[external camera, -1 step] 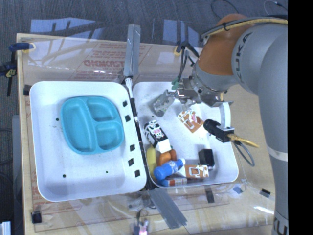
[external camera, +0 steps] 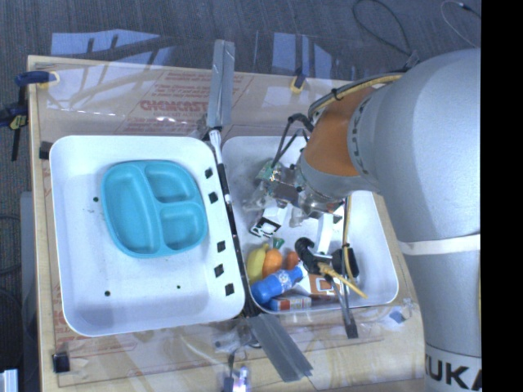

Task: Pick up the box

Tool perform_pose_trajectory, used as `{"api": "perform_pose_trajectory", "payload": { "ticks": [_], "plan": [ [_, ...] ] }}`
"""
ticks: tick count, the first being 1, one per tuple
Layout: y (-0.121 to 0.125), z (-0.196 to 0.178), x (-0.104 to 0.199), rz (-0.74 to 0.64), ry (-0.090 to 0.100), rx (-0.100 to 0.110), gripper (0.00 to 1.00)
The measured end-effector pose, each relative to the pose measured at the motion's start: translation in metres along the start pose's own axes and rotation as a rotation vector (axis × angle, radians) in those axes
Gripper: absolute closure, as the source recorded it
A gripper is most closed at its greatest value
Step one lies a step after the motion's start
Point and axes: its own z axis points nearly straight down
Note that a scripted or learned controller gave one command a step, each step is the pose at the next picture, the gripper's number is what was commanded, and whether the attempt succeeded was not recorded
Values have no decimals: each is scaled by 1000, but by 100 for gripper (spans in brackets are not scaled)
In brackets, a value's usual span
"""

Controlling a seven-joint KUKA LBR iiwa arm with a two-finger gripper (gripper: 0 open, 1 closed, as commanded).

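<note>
Seemingly unfinished: the pincer (external camera: pixel 288 198) hangs low over the right bin (external camera: pixel 380 235), its spread impossible to judge, no box visibly held.

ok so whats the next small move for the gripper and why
Probably lower the gripper a little toward the near end of the right bin, where the cluttered items lie. I can't pick out the box there, so nothing looks grasped yet.

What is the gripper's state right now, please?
Gripper: low in the right bin, above the clutter; open, shut or holding cannot be told.
</note>
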Motion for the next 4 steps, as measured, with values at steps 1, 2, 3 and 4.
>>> {"api": "perform_pose_trajectory", "payload": {
  "ticks": [1, 2, 3, 4],
  "plan": [
    [-1, -8, -1, -3, -2, 6, 100],
    [-65, -153, 76, -290, -2, 4, 100],
    [-65, -162, 77, -295, -2, 7, 100],
    [-131, -184, 102, -285, -1, 6, 100]
  ]
}}
